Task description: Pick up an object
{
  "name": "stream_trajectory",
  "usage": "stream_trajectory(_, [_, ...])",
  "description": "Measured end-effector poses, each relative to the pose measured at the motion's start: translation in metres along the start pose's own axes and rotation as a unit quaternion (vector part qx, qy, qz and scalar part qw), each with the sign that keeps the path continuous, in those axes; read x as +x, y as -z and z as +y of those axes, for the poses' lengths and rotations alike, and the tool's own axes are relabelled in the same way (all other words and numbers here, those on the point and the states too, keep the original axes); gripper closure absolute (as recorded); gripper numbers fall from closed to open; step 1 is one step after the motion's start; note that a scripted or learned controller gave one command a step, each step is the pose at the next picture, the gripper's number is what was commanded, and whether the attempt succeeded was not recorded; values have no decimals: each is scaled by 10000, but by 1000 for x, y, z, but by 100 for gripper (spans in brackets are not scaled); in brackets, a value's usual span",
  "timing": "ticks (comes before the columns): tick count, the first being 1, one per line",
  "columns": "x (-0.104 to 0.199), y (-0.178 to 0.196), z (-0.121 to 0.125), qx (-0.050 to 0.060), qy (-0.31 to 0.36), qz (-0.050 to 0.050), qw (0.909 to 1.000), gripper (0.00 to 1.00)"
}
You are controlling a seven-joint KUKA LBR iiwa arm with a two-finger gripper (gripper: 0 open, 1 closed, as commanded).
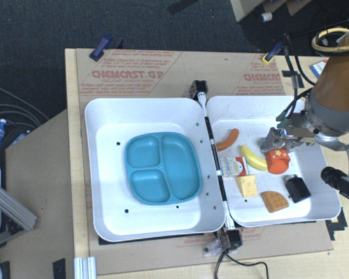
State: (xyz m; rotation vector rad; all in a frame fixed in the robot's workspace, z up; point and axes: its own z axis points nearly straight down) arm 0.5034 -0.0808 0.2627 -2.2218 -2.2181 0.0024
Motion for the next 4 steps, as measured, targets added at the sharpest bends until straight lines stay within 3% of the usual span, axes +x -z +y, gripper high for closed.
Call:
stream_trajectory(1, [50,-6,-25,3,11,4,10000,100])
stream_trajectory(2, [52,1,-24,-12,8,-1,10000,100])
stream_trajectory(3, [39,-3,0,-17,9,-3,10000,100])
stream_trajectory(4, [7,-2,-3,-16,6,-8,10000,100])
